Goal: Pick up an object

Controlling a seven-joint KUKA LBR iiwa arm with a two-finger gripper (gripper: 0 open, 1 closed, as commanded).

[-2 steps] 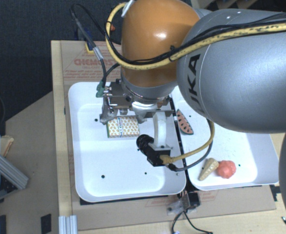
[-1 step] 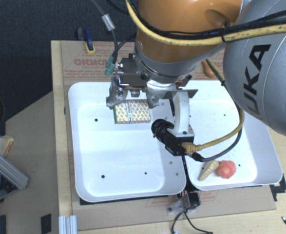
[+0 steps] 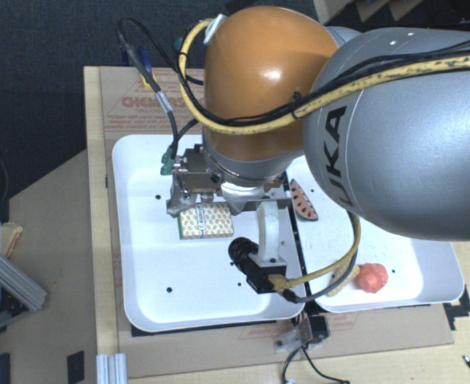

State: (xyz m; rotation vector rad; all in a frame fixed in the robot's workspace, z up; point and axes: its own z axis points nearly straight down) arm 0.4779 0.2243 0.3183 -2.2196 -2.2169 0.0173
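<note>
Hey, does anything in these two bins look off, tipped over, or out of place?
Nothing stands out. A patterned packet lies flat in the left bin beneath the arm's wrist. A pink lump sits in the right bin, and a reddish spotted piece lies by the divider.

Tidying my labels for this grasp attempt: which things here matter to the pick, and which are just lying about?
In play:
gripper, low in the left bin
patterned packet just below it

Lying about:
pink lump in the right bin
dark reddish strip near the divider
</note>
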